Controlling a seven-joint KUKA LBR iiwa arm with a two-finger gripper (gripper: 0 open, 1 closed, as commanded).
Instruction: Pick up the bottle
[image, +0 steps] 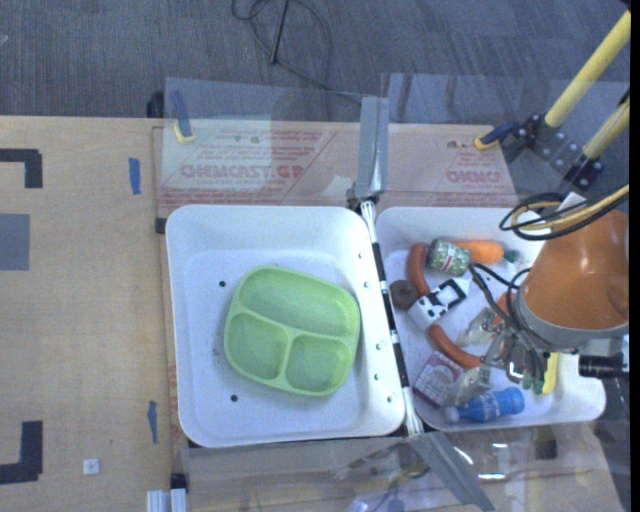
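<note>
Low at the frame's lower right lies the bottle (488, 406), on its side in the right bin (580, 405). My gripper (497, 356) hangs just above it, half hidden by my wrist; its opening I cannot tell.

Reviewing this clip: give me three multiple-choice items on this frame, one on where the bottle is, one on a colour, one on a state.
1. Where does the blue bottle lie?
A. in the left bin
B. at the near edge of the right bin
C. on the bench outside the bins

2. What colour is the divided tray?
A. green
B. red
C. black

3. How does the bottle rest?
A. upright
B. on its side
C. lifted clear of the bin

Answers: 1 B, it sits by the right bin's near wall. 2 A, the tray is light green. 3 B, its length runs along the bin floor.
</note>
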